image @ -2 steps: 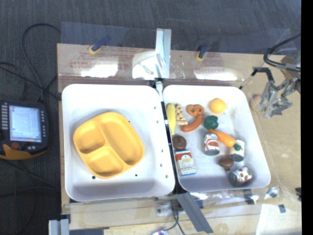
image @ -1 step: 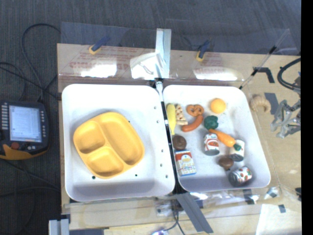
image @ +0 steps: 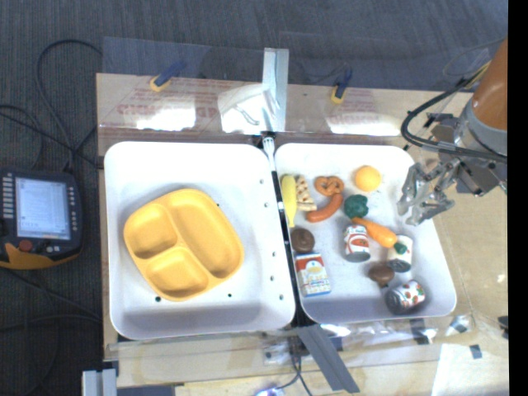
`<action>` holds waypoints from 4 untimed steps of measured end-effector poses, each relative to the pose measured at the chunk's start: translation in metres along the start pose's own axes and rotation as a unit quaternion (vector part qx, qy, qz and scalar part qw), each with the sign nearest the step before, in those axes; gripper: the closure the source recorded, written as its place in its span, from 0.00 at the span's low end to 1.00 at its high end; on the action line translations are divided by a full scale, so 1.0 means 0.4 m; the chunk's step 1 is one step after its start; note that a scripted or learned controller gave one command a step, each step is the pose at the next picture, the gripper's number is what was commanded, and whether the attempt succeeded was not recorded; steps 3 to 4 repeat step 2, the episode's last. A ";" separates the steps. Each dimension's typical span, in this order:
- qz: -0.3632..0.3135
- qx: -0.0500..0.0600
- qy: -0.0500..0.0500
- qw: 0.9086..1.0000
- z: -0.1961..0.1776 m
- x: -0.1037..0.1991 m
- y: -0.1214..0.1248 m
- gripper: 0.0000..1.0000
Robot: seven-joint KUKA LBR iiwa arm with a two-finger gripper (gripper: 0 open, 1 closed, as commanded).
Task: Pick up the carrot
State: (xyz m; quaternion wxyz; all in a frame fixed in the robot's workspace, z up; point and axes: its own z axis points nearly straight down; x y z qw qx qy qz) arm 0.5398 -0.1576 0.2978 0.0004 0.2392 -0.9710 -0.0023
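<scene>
Bins sit side by side: the left bin (image: 120,304) carries a yellow divided tray (image: 182,242), the right bin (image: 433,304) a scatter of toy food. Over its right rim hangs the gripper (image: 421,205), fingers spread apart with nothing between them. The carrot (image: 376,232) lies slantwise mid-bin, leafy end touching the broccoli (image: 356,206), a soup can (image: 356,243) just beside it, a small jar (image: 400,252) at its tip.
</scene>
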 end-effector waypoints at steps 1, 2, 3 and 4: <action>-0.054 0.007 -0.003 0.999 -0.223 0.152 -0.111 1.00; -0.070 0.000 0.000 0.998 -0.055 0.141 -0.014 1.00; -0.070 0.000 0.000 0.998 -0.055 0.141 -0.014 1.00; -0.070 0.000 0.000 0.998 -0.055 0.141 -0.014 1.00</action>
